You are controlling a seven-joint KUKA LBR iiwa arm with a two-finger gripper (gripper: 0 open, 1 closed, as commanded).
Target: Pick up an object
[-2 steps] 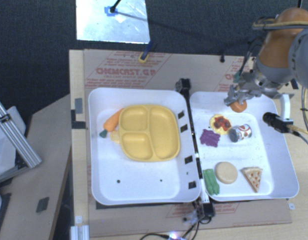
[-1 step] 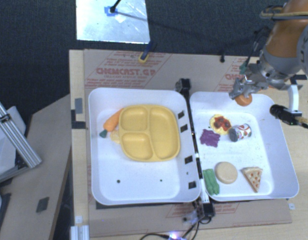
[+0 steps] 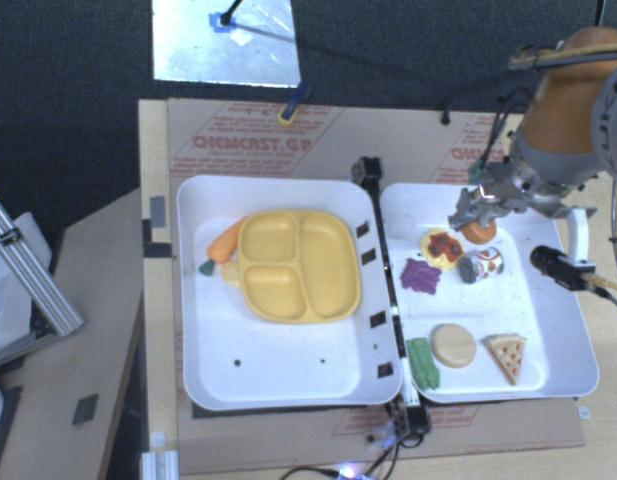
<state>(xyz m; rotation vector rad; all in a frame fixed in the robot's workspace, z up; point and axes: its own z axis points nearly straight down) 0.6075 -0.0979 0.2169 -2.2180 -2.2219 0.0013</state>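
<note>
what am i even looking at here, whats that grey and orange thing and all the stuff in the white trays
It is a robot arm, seen by one camera above the bench. It reaches in from the right, and its tool hangs over the right tray.

That tray holds toy food: an orange piece under the tool, a red and yellow piece, a purple piece, a small can, a round biscuit, a green piece and a pizza slice.

The left tray holds a yellow divided plate and a carrot.
</note>
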